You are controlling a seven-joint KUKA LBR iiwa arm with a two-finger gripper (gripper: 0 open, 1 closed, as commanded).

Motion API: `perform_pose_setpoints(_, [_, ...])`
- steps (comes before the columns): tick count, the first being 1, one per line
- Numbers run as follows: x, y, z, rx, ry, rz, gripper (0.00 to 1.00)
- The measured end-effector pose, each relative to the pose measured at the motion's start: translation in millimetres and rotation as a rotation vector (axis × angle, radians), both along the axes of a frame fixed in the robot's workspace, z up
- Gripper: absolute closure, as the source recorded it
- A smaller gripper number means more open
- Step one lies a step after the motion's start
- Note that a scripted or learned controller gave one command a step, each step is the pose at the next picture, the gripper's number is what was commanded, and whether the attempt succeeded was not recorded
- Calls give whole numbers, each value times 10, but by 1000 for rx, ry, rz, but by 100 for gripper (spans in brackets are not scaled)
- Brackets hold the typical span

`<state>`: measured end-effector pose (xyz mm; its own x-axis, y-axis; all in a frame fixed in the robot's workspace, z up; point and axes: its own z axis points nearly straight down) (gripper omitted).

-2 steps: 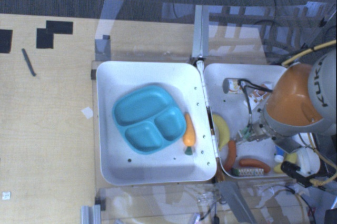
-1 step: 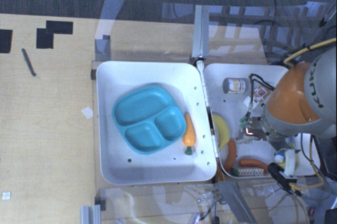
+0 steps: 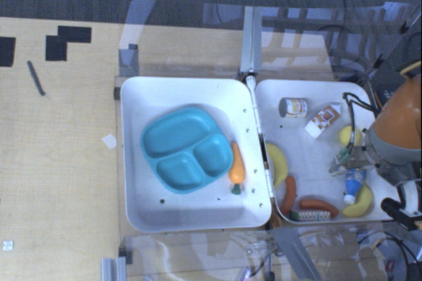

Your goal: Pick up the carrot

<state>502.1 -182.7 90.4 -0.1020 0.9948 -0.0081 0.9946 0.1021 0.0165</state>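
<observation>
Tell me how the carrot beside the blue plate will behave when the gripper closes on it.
The carrot looks like smooth moulded plastic, so probably stiff, light and somewhat slippery. Its rounded, tapered body may roll or squirt sideways under the fingers. It lies against the blue plate rim, which leaves little room on that side.

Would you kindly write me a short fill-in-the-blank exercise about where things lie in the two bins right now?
1. The carrot lies in the ____ bin, as the camera sees it.
2. The carrot rests against the right edge of the ____ divided plate.
3. The claw hangs over the ____ bin, beside the small bottle.
4. The can lies on its ____.

Missing words: left; blue; right; side
</observation>
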Motion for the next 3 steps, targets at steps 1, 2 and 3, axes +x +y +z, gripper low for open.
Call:
perform_pose_setpoints(1, [-92,136,0,7,-4,-389,100])
perform_pose_setpoints(2, [-94,916,5,10,-4,-389,100])
perform_pose_setpoints(3, [-93,970,5,11,-8,-558,100])
